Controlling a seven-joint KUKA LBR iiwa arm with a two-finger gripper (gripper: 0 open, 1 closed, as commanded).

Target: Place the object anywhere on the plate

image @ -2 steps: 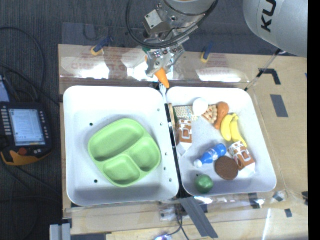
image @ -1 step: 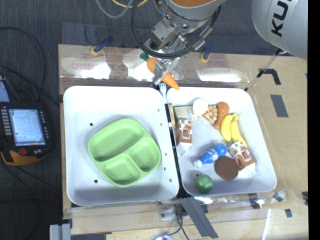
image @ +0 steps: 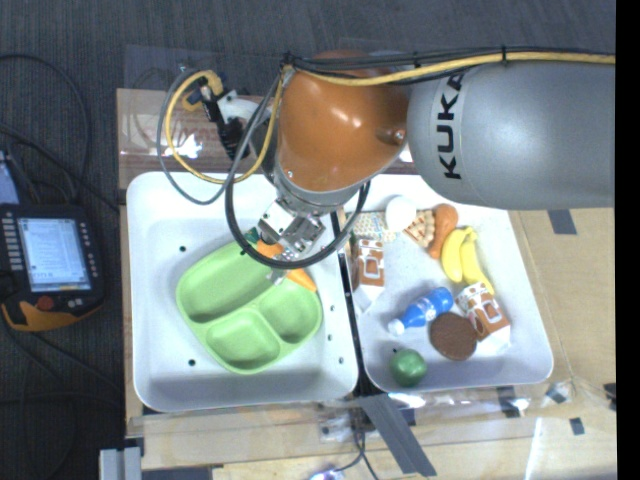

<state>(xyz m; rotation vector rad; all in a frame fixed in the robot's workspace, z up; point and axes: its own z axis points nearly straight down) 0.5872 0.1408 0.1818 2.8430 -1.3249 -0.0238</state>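
Grey KUKA arm (image: 520, 128) dominates; gripper (image: 288, 236) state cannot be told. Small orange plastic piece (image: 298, 276), touching just below it at green compartmented plate (image: 250, 313) rim, judged light, rigid, slippery; grasp across width advised.

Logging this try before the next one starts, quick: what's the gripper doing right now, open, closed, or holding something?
Gripper: over the green plate's upper right rim, an orange object right at it; cannot be told whether it is open, closed or holding that object.
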